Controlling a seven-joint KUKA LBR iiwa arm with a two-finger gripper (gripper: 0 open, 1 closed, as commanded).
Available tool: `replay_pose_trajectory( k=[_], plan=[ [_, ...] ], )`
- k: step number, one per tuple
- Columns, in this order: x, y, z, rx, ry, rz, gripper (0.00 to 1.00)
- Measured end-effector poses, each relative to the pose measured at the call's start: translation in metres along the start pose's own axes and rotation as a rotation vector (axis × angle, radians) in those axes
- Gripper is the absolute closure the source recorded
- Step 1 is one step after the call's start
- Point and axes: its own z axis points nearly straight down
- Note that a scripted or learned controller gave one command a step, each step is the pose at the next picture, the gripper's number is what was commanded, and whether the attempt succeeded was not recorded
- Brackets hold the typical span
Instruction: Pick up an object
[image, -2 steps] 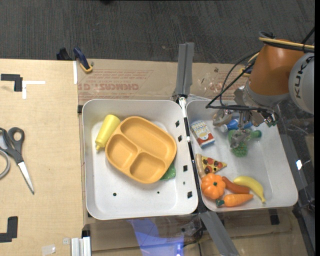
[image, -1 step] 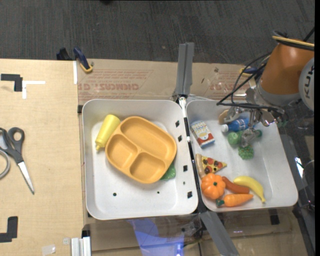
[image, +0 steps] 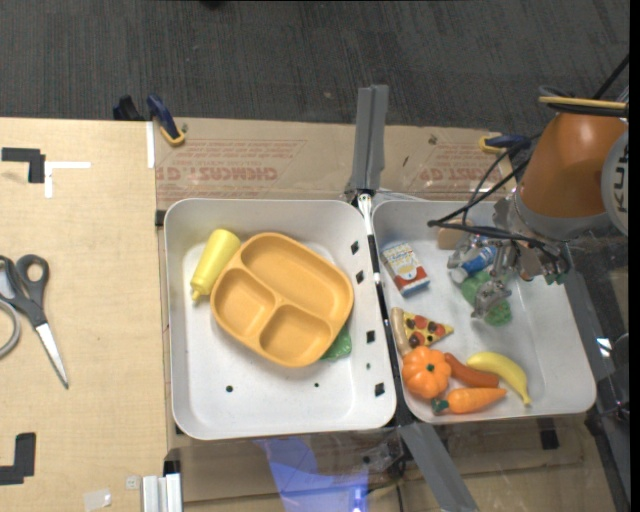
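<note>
Arm enters from right, orange band over right bin (image: 575, 330). Jaws (image: 492, 292) low in right bin's upper half; spread or pressed together, cannot tell. Green item (image: 497, 312) directly under jaws, shape and axis unclear. Small carton (image: 405, 268) left of jaws, long axis running up-left to down-right. Banana (image: 505, 372) below jaws, long axis same diagonal, ends curling down. Pizza slice (image: 420, 328) lower left, tip pointing right.

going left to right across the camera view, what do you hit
scissors → yellow bottle → orange divided tray → small carton → pumpkin → banana → gripper
</note>
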Motion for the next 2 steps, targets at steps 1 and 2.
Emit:
replay_pose_trajectory(
  k=[1, 2],
  plan=[
    [0.017, 0.001, 0.0, 0.0, 0.001, 0.104, 0.0],
    [0.015, 0.001, -0.01, 0.002, -0.005, 0.101, 1.0]
  ],
)
